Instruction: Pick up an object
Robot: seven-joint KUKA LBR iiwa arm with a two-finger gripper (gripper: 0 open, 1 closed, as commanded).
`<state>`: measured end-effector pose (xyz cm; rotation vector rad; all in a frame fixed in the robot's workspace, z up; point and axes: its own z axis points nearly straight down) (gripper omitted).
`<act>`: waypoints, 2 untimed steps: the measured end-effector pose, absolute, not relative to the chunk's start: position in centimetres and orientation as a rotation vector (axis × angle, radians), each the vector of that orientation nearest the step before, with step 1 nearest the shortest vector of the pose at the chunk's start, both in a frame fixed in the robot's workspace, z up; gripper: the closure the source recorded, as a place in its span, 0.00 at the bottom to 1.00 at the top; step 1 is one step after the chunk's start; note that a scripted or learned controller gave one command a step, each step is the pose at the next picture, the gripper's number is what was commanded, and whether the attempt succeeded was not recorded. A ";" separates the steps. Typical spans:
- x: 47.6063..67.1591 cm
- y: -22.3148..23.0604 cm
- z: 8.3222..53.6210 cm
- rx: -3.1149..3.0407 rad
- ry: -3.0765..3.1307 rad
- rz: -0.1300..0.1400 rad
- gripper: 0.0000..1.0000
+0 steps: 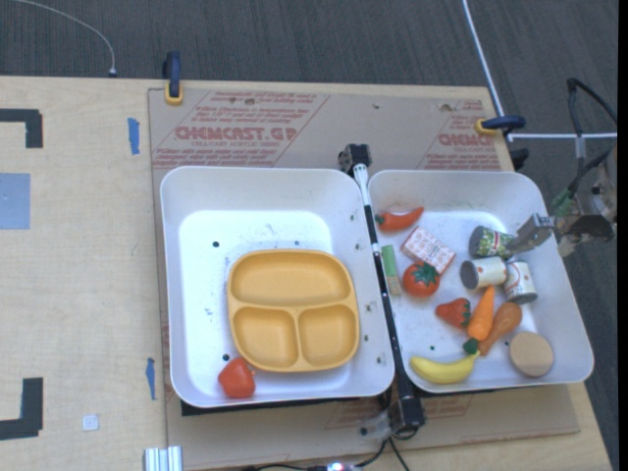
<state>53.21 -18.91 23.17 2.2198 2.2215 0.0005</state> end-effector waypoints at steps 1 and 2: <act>51.1 -14.6 10.8 2.223 2.224 -0.002 0.00; 51.3 -14.7 11.9 2.220 2.219 0.002 1.00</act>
